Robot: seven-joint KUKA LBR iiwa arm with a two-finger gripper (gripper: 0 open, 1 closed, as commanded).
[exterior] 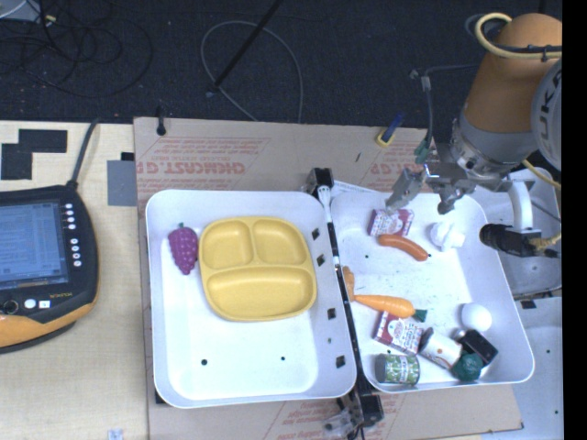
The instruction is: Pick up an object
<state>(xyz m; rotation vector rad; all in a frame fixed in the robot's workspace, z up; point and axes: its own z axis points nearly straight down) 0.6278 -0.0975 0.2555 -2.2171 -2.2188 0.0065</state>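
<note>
1. My fingers [427,187] hung over the far end of the right bin [514,337], spread apart with nothing between them. One tip slanted down toward the small red-and-white packet [392,222]; the other pointed toward the white ball [448,235].

2. I judged that I was poised there because the far cluster gave me the nearest choice of targets: the packet, the sausage [404,246] just beside it, and the white ball a little to the right.

3. The sausage seemed the likeliest thing to take. It lay on the bin floor, its long axis running on a slant from the packet's lower edge down toward the right, the right end nearer the camera.

4. To close across its narrow width, I reckoned my fingers would need to straddle that slant rather than line up with it.

5. The carrot [383,304] lay nearer the middle of the same bin, its long axis close to level across the view, tip toward the divider.

6. A second packet [398,334], a green can [398,369], a white egg-like piece [475,316] and a dark bottle-like thing [463,354] crowded the near corner, too tight, I thought, for an easy grasp.

7. The left bin [238,374] held the yellow tray [259,269] and the purple grapes [183,247], well apart from me.
</note>
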